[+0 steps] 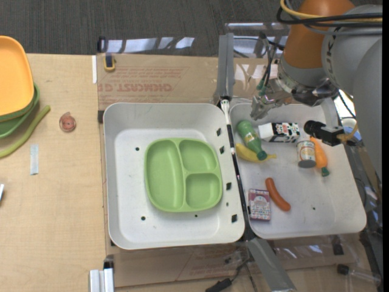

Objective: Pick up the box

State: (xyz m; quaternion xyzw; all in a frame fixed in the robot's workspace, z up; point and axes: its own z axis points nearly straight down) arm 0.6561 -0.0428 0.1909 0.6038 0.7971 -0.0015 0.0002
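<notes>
A small pink box [259, 204] is lying flat at the near left edge of the right bin [340, 221], beside a sausage [278, 194]. It is best approached from directly above. The gripper [260, 106] is hovering well apart at the far rim; its finger state cannot be told.

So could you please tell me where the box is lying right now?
The box lies flat in the right-hand bin, near its front-left corner, just left of the sausage and below the banana.
</notes>
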